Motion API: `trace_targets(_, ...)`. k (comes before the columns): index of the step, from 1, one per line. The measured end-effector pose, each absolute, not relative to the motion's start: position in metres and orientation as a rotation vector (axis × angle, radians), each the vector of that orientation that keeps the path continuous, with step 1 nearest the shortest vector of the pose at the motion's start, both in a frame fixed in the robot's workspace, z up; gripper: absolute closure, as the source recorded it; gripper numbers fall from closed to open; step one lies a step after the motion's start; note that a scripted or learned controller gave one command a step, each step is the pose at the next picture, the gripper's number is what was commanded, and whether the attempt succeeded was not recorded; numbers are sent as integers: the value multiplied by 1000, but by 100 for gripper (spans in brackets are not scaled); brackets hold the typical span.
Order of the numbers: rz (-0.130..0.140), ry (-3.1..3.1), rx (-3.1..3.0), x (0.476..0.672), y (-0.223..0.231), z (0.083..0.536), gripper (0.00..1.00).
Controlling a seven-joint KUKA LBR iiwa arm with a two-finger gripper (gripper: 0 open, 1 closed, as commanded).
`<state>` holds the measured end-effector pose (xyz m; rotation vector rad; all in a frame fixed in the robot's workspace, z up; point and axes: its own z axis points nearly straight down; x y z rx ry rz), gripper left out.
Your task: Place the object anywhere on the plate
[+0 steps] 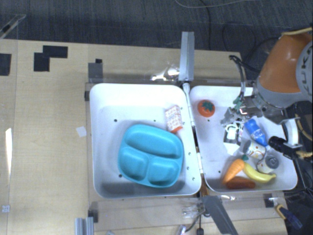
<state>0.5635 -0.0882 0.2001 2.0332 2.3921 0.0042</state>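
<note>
No legible text, even on the small printed packet (pixel 172 117).

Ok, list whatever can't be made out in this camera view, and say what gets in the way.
- End effector: its metal parts merge with white and blue clutter, so how the fingers stand is unreadable.
- Blue object: sits tight against the end effector; held or merely lying there, unclear.
- Small packet above the blue plate: print too small to read.
- Arm: cut off by the right edge.
- Banana: items behind it are jumbled, unidentifiable.

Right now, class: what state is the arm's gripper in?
Gripper: over the right bin among the toys; open or closed cannot be told.
</note>
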Motion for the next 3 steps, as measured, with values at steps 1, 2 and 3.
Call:
trace_targets(1,-1,2403,2025,535,-20,182,100)
trace_targets(2,3,2463,1946,531,55,199,100)
trace_targets(3,3,2463,1947,531,55,199,0)
